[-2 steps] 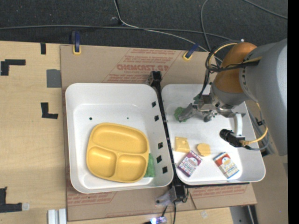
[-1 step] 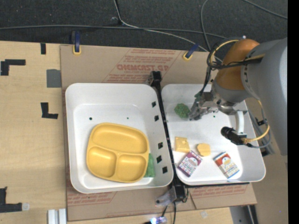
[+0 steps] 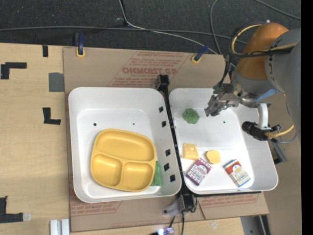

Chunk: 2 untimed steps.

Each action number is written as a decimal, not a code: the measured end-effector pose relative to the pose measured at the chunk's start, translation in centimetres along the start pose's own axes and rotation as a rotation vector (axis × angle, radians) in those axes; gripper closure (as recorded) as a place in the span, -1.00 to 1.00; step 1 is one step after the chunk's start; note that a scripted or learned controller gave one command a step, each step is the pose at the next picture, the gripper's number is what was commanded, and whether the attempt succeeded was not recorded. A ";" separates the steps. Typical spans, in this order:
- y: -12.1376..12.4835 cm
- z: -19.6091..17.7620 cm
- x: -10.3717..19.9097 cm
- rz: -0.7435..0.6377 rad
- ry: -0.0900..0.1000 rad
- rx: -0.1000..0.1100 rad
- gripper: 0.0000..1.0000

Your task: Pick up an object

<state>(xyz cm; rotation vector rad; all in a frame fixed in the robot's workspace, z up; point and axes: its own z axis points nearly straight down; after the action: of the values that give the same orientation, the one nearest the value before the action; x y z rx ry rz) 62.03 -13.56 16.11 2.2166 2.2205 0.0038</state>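
My gripper (image 3: 211,110) hangs over the back of the right bin (image 3: 254,146), pointing down and to the left, with nothing visible between its fingers. A green broccoli piece (image 3: 190,115) lies just left of the fingertips, apart from them. Nearer the front of that bin lie a yellow cheese wedge (image 3: 190,151), a round yellow piece (image 3: 213,156), a purple-and-white packet (image 3: 198,171) and a red-and-white carton (image 3: 237,173).
The left bin (image 3: 80,131) holds a yellow divided plate (image 3: 123,159) with a green item (image 3: 157,174) wedged at its right edge. A black divider (image 3: 168,131) runs between the bins. Cables hang above the arm at the back right.
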 end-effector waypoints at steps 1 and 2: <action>0.1 -4.4 0.0 0.000 0.000 0.001 1.00; -2.1 -4.4 4.1 -0.002 0.002 0.007 1.00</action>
<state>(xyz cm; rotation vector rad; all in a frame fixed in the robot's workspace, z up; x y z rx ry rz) 59.92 -9.49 20.51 2.2189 2.2266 -0.0021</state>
